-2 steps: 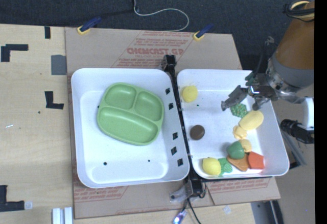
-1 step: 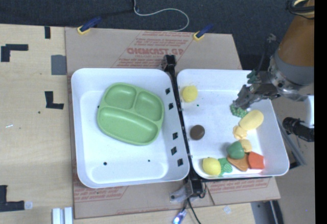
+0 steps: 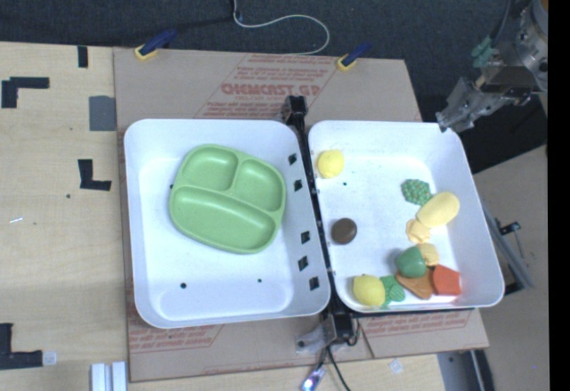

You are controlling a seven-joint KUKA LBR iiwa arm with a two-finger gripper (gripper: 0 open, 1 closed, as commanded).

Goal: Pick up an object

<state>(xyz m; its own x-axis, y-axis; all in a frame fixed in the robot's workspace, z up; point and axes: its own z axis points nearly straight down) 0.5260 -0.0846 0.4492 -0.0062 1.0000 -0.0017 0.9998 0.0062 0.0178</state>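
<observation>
Gripper (image 3: 456,113): far right, just past the far right corner of the right bin (image 3: 383,133), above the bench; spread of the tips too blurred to tell, nothing seen between them
Arm: enters from the right, wrist up at the far right edge
Left bin (image 3: 151,202): holds a green plate (image 3: 228,198) with three wells, lying flat
Right bin contents: yellow ball (image 3: 329,163) at the far left; brown disc (image 3: 344,230) just nearer, apart from it; green knobbly piece (image 3: 414,191) and yellow long piece (image 3: 436,209) on the right side, about touching; heap at the near right with a lemon (image 3: 369,290), a green pepper (image 3: 411,261) and an orange block (image 3: 446,280)
Step, as judged: approach, nothing picked yet
Key relation: closest targets lie nearward and slightly left of the gripper, down the right wall; yellow long piece has its long axis slanting from near left to far right
Likely need: move in over the bin, then descend
Risk: crowded heap, neighbours may get nudged; lone ball or disc looks easier
</observation>
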